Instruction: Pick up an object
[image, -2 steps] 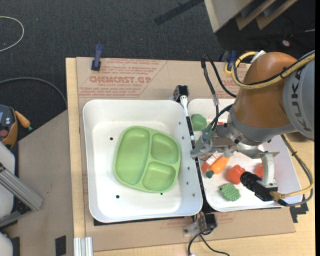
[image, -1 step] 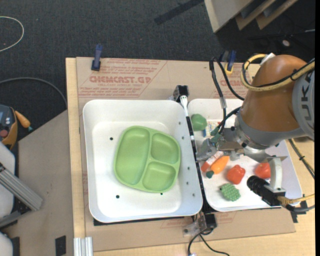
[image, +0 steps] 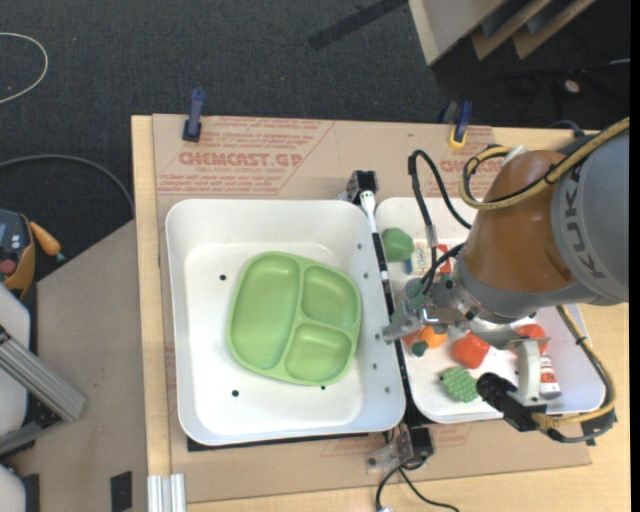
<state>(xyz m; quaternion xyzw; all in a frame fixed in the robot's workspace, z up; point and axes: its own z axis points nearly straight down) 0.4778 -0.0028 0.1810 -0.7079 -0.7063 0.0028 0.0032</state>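
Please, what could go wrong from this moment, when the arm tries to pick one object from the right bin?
1. The claw sits low at the right bin's left edge, close to the divider beside the left bin; it may strike that rim.
2. The orange pieces, green textured block and green ball lie crowded, so it may push them aside or catch two.
3. The arm's loose cables hang over the bin and could snag.

The light green divided plate (image: 295, 318) appears to be smooth matt plastic. The two shallow white bins (image: 195, 300) show a smooth, slightly glossy plastic finish. The bench top (image: 250, 160) looks like matt brown cardboard. The orange wrist band (image: 515, 235) is glossy.
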